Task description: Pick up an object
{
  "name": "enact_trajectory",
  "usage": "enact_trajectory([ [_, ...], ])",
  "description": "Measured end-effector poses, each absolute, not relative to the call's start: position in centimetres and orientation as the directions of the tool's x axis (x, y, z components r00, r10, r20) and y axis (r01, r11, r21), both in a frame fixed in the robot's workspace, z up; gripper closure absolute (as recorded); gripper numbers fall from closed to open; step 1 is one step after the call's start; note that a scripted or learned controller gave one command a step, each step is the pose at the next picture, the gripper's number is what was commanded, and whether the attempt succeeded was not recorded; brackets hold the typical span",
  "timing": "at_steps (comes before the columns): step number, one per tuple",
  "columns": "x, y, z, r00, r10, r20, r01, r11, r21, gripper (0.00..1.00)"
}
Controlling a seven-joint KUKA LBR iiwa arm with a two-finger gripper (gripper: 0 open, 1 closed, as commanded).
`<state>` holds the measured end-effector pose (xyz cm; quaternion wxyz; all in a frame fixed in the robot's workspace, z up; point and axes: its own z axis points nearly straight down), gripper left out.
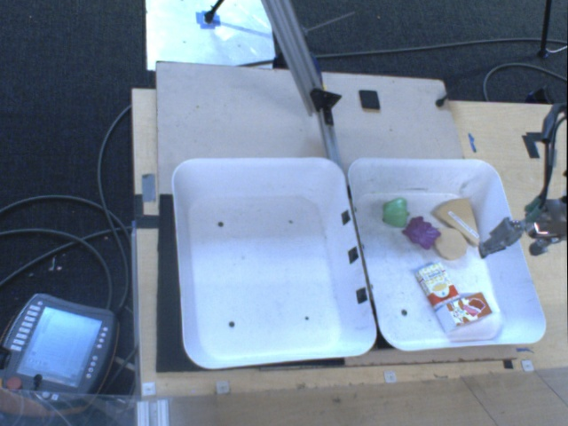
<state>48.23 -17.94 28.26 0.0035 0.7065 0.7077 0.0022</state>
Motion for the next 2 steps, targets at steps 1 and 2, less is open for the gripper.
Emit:
enact_trajectory([
  [1, 48.3, -14.5, 18.1, -0.002, 1.000, 0.002, 1.000, 0.002, -0.007, 0.00],
  [2, 53.5, -17.1, 18.9, 0.000, 1.000, -0.001, 1.000, 0.000, 0.002, 0.00],
])
